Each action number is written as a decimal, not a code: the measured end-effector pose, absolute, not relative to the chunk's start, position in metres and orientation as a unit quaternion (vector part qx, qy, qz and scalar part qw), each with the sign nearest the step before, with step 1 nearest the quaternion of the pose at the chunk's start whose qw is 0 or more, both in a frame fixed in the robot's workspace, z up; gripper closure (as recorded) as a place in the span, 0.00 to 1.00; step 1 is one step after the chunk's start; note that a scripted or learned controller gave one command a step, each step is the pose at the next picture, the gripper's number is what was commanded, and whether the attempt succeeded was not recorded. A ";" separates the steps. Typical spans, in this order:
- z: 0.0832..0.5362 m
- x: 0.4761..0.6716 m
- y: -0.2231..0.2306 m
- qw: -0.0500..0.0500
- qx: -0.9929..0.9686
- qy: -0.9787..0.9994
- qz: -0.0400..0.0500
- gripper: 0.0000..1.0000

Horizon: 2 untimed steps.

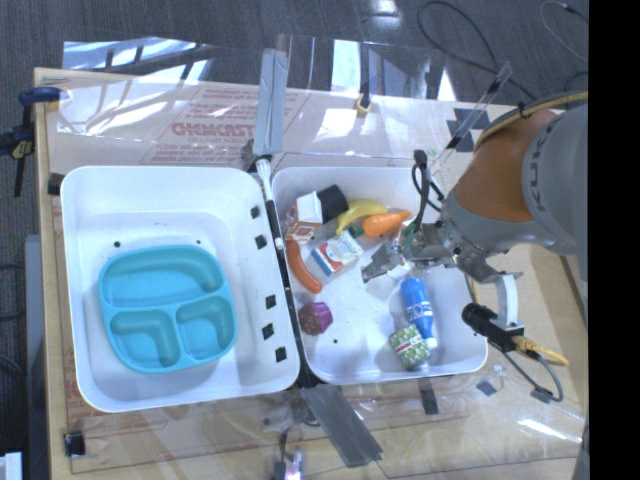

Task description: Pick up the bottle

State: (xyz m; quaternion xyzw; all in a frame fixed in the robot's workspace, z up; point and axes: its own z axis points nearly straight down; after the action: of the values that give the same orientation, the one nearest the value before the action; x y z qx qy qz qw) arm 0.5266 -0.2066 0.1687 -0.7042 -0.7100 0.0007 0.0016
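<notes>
1. Bottle (418, 309), blue with white label, lies in right bin (452, 360), near-right part, just far of a green-patterned ball (409, 346).
2. Gripper (392, 260) hangs just far-left of bottle's far end; whether it is released or clenched cannot be told.
3. Left bin (80, 200) holds blue tray (166, 307).
4. Banana (357, 211), carrot (385, 224), purple ball (316, 317) lie left of gripper.

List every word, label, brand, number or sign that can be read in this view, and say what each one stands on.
"CHEMCAST" (roughly; mirrored and faint): red print on the clear sheet behind the bins.
Smaller red lines on that sheet: too faint to read.
Blue bottle label: too small to read.
White packet with red and blue print: blurred.
Green-patterned item by the bottle: no readable text.
Teal divided tray: no text on it.
</notes>
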 end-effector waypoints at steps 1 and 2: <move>0.165 0.507 -0.209 0.002 -0.673 -0.739 0.001 0.00; 0.151 0.498 -0.209 0.001 -0.672 -0.741 0.001 0.00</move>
State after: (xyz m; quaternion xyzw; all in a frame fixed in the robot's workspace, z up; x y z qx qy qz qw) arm 0.4982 -0.2094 0.1515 -0.6719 -0.7406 0.0008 0.0011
